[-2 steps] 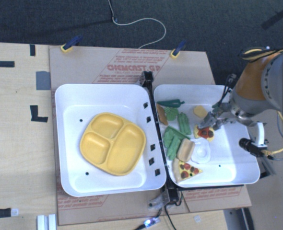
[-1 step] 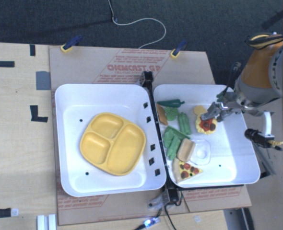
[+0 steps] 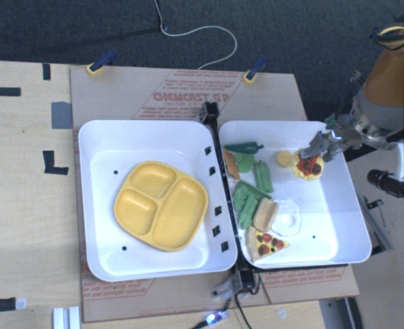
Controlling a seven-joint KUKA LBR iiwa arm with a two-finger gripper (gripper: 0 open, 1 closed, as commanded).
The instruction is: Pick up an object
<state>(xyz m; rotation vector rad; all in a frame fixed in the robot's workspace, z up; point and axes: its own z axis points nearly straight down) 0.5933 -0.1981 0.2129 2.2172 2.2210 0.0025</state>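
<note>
My gripper (image 3: pixel 316 153) reaches in from the right and hangs over the far right part of the right bin (image 3: pixel 339 204). Directly under its tip lies a small yellow and red toy food piece (image 3: pixel 309 169); whether the two touch is unclear. A small yellow piece (image 3: pixel 285 159) sits just left of it. Further left in the same bin lie a dark green pepper (image 3: pixel 243 147), green pods (image 3: pixel 262 175), a tan bread roll (image 3: pixel 265 214), a white egg piece (image 3: pixel 288 219) and a pizza slice (image 3: pixel 269 244).
The left bin (image 3: pixel 99 163) holds a yellow divided plate (image 3: pixel 162 204). Black clips run along the seam between the bins (image 3: pixel 217 184). A white cable (image 3: pixel 202 33) lies on the dark floor behind the bench.
</note>
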